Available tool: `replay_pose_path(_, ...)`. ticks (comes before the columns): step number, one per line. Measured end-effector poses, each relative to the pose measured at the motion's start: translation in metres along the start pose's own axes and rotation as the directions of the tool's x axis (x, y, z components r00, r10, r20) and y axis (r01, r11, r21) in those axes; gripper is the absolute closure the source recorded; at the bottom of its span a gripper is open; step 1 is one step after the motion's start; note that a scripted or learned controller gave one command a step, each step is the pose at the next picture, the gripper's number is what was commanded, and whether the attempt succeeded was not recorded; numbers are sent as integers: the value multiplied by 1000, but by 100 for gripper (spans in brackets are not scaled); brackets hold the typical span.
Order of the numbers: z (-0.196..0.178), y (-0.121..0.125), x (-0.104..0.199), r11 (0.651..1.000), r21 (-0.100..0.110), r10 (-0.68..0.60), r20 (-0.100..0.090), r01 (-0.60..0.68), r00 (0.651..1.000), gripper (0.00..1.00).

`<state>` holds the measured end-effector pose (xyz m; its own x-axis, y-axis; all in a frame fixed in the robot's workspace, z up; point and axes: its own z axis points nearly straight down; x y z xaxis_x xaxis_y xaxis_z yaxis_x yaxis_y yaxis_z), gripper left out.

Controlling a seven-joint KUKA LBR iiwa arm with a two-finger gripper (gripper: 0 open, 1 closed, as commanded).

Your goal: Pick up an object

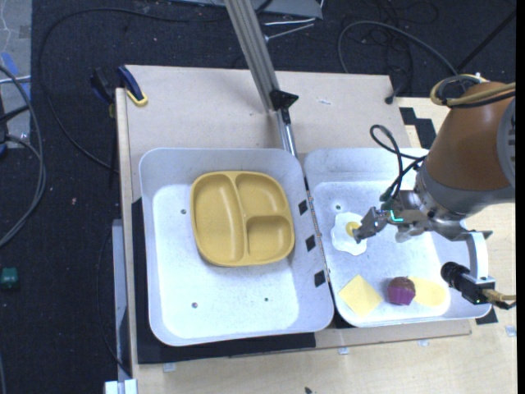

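In the right bin (328,171) lie a toy fried egg (348,235), a yellow cheese slice (360,294), a purple round object (400,290) and a pale yellow flat piece (432,292). My gripper (369,224) hangs over the right bin, its dark fingers just right of the egg's yolk. Nothing shows between the fingers. The arm's orange band (463,146) sits above and to the right.
A yellow divided plate (242,217) rests in the left bin (164,245). A grey metal pole (258,48) slants down to the gap between the bins. Cables lie on the dark floor around the bench.
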<state>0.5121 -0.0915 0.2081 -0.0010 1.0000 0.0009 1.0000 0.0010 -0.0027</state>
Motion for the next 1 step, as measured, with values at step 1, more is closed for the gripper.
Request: replay_pose_path(1, 0, 0, 0, 1000, -1, 0, 0, 0, 1000, 0)
